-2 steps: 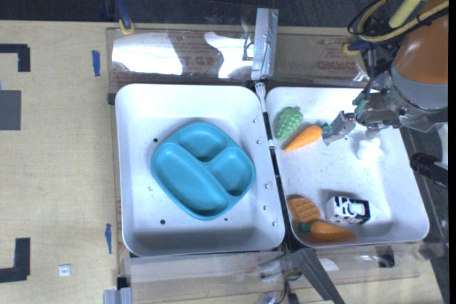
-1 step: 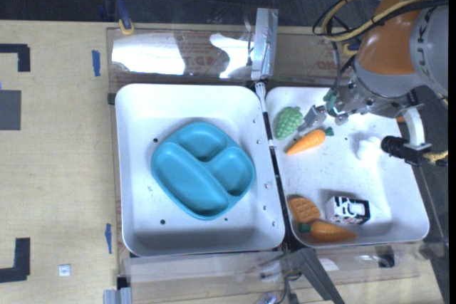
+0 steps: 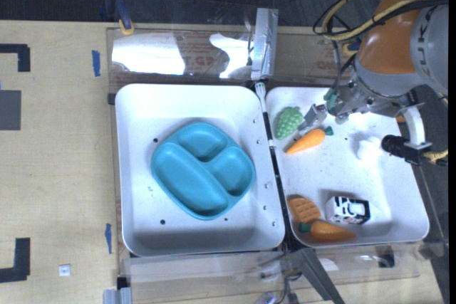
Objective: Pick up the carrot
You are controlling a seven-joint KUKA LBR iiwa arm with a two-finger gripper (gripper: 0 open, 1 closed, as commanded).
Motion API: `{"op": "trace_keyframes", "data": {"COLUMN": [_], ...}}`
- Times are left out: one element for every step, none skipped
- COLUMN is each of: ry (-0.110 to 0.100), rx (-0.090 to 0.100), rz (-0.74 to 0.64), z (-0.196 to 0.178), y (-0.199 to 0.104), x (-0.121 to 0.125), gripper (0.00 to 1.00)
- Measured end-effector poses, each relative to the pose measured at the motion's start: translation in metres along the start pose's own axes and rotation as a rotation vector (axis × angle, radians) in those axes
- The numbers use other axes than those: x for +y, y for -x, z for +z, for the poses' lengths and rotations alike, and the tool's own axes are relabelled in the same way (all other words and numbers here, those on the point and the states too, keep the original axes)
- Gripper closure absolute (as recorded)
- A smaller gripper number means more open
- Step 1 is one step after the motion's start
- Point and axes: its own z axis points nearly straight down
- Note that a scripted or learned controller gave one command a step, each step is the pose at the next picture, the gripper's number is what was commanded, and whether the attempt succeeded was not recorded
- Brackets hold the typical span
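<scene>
The carrot (image 3: 307,141) is seen lying in the right bin (image 3: 399,196), near its far left corner, with a green vegetable (image 3: 288,121) just beside it on the left. The jaws (image 3: 318,112) are held just above the carrot's leafy end, and how far apart they stand cannot be told. A divided blue plate (image 3: 203,169) is set in the left bin (image 3: 135,153).

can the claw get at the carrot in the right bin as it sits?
Probably yes. The claw hangs right above the carrot, near its leafy end. The green toy lies close on the left but doesn't cover it.
</scene>
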Motion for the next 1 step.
{"op": "trace_keyframes", "data": {"ry": [-0.008], "rx": [0.005], "rz": [-0.116], "z": [0.0911], "y": [0.0449], "x": [-0.009], "gripper": [0.0]}}
